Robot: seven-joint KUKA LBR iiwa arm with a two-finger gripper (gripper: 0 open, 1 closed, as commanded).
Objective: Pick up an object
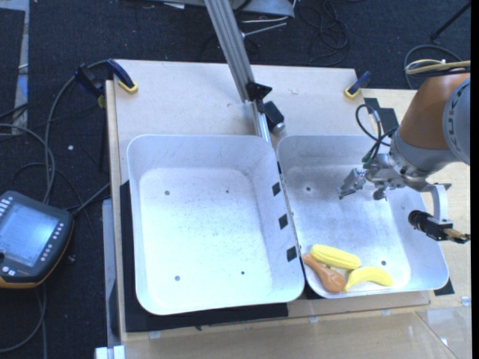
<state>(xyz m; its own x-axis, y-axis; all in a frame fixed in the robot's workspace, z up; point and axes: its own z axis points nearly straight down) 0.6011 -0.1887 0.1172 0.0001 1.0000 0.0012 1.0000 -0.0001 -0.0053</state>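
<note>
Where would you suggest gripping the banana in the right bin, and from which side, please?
I would take the banana across its middle, coming straight down from above. It lies flat near the right bin's front edge, and its left end sits close to the corn cob and orange toy, so the right half looks freer. The tool is above the bin's middle.

Grey KUKA arm [456, 126] at the view's three o'clock, bulky and rounded, capped by a broad orange band [434, 111] above the wrist. Black cables [372, 122] looping off the band's nine o'clock side down to the wrist. Below, a cluster of small silver metal parts, tapering toward eight o'clock into a slim two-finger gripper [346, 191]. White bracket and a black knob with an orange tip at five o'clock.
</note>
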